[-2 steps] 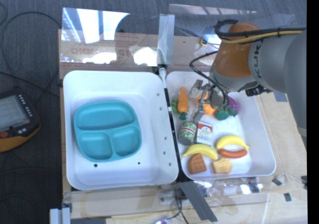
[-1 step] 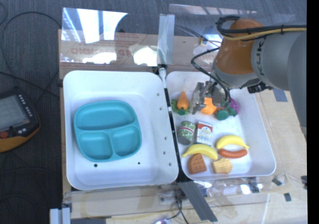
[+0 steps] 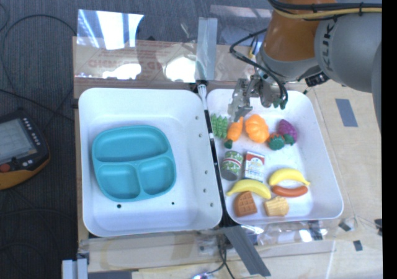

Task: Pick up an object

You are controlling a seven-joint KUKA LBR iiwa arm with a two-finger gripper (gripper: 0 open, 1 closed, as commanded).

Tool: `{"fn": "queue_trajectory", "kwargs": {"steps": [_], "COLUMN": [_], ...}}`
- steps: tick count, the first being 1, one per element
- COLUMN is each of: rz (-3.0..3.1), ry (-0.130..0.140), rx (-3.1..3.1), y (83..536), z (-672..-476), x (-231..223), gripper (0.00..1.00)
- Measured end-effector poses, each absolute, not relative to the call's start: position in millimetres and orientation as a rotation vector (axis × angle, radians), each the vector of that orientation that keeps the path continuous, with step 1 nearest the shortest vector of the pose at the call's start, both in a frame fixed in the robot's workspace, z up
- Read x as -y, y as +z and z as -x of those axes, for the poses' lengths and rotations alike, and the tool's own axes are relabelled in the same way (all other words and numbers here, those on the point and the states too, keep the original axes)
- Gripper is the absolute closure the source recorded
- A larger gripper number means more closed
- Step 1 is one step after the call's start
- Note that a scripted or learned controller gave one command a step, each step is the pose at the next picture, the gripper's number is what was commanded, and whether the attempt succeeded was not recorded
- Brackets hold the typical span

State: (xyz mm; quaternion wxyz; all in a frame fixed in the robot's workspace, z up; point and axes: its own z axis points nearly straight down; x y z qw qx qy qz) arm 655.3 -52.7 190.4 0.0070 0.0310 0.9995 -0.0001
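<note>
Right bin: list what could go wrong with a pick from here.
1. The toys are packed close: the carrot lies against the orange pumpkin, so the gripper just above them may nudge or catch both.
2. They sit near the right bin's far wall, so the descending arm could clip it.

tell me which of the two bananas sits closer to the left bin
The banana beside the green can, above the waffle-like piece. The other banana lies further right, just above the sausage.
</note>
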Motion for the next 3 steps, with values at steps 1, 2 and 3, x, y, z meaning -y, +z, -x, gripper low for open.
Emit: {"fn": "queue_trajectory", "kwargs": {"steps": [1, 2, 3], "rz": [0.296, 0.298, 0.259], "ry": [-0.001, -0.001, -0.005], "rx": [-3.129, -3.126, -3.137], "y": [124, 125, 96], "z": [-607.0, -607.9, -644.4], "x": [110, 109, 104], "gripper": [1.0, 0.0, 0.0]}}
